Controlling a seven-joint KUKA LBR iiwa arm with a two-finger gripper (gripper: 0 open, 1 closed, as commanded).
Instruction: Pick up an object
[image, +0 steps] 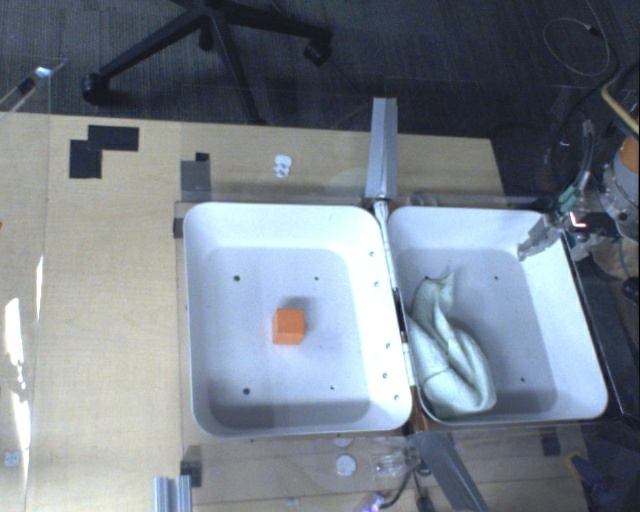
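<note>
An orange cube (289, 326) sits mid-floor in the left bin (200, 300); a crumpled white cloth (450, 350) lies along the right bin's (585, 345) left wall. The gripper (540, 238) hovers over that bin's far right corner, grip state unclear.

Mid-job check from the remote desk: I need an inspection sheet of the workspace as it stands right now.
Surface: light wooden bench bearing two shallow white bins side by side, with black tape patches at its far left.
Job's things: orange cube near the middle of the left bin; crumpled pale cloth along the left side of the right bin.
Clutter: small white scrap on the bench beyond the left bin.
Tool: the tool sits over the right bin's far right corner, apart from the cloth; finger state cannot be made out.
Cables: loose loop on the floor, far right.
Surroundings: dark carpet; office chair base beyond the bench.
</note>
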